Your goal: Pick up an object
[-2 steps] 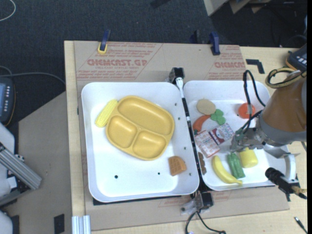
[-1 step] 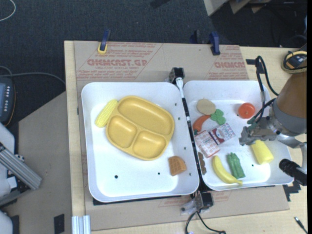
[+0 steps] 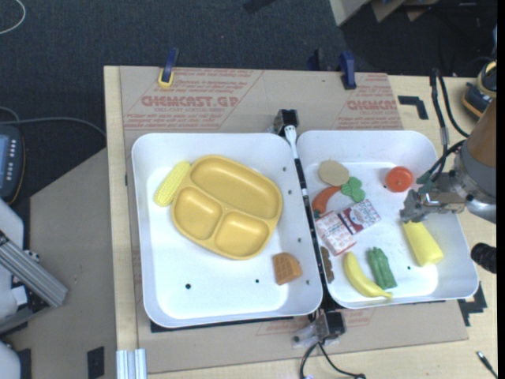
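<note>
As it lies nearest the gripper, yellow block (image 3: 424, 244): flat on the floor of the right bin (image 3: 371, 142), near its right wall, tilted a little off the bin's edges.
Gripper (image 3: 417, 209): just above the block's upper end in the view; no object shows in its grasp, and whether it is released or clenched cannot be told, nor whether it touches the block.
Arm (image 3: 480, 168): grey, reaching in over the right rim of the bin.
Tomato (image 3: 398, 178): red and round, up and left of the gripper, apart from it.
Green vegetable (image 3: 382, 268): long, left of the block, lying beside the banana (image 3: 361, 276) near the bin's front edge.
Packets (image 3: 347, 223): red and white, in the middle of the bin.
Red pepper (image 3: 325, 198): curved, close to the green sprig (image 3: 352, 188) and below the tan oval piece (image 3: 332, 172).
Left bin (image 3: 146, 235): bears a yellow divided tray (image 3: 225, 206), set at a slant.
Corn cob (image 3: 172, 183): touching the tray's upper left side.
Brown waffle piece (image 3: 287, 268): near the left bin's front right corner, just clear of the tray.
</note>
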Robot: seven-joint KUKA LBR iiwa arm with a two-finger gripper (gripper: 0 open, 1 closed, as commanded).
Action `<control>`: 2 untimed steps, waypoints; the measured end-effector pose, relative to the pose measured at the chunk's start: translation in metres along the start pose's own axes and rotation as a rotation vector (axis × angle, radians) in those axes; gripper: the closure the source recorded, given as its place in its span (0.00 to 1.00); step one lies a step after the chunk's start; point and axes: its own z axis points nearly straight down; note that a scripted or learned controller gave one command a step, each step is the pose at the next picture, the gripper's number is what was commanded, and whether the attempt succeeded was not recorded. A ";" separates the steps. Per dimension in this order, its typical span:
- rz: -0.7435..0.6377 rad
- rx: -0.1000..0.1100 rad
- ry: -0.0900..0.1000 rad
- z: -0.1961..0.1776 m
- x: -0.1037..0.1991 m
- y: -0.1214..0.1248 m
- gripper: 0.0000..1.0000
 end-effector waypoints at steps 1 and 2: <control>-0.004 0.003 0.002 0.009 0.033 0.046 1.00; -0.004 0.001 0.002 0.000 0.067 0.091 1.00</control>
